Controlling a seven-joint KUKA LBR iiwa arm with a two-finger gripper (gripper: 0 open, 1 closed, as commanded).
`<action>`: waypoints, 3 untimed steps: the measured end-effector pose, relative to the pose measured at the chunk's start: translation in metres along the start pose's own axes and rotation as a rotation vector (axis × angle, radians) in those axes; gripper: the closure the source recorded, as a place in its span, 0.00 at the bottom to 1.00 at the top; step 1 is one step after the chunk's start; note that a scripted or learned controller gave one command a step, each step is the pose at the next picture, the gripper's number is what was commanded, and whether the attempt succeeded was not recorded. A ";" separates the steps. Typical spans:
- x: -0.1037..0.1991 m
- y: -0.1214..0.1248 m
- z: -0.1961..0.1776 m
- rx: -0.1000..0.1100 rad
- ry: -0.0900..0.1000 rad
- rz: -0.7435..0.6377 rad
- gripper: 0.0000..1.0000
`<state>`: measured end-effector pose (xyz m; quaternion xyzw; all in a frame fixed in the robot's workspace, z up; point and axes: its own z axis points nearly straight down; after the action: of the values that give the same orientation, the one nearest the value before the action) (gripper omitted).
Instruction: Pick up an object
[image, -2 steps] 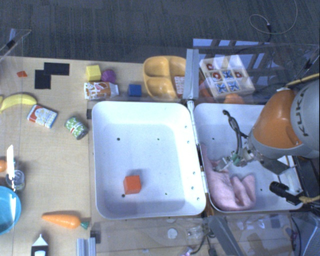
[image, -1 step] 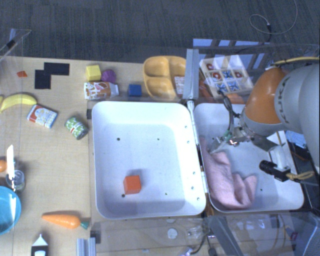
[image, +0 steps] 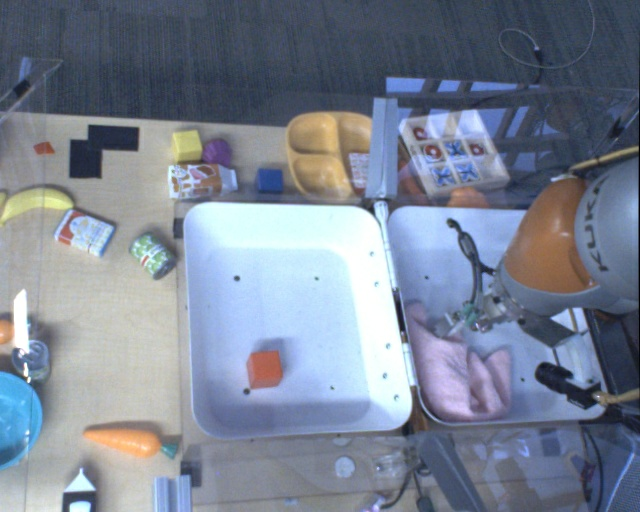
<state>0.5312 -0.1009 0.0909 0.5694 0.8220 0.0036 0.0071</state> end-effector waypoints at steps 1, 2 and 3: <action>-0.041 0.044 0.002 0.003 0.001 0.271 0.00; -0.033 -0.017 0.000 0.001 -0.001 0.235 0.00; -0.010 -0.043 -0.001 -0.006 -0.004 0.078 0.00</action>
<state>0.4941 -0.1250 0.0910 0.6010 0.7992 0.0051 0.0103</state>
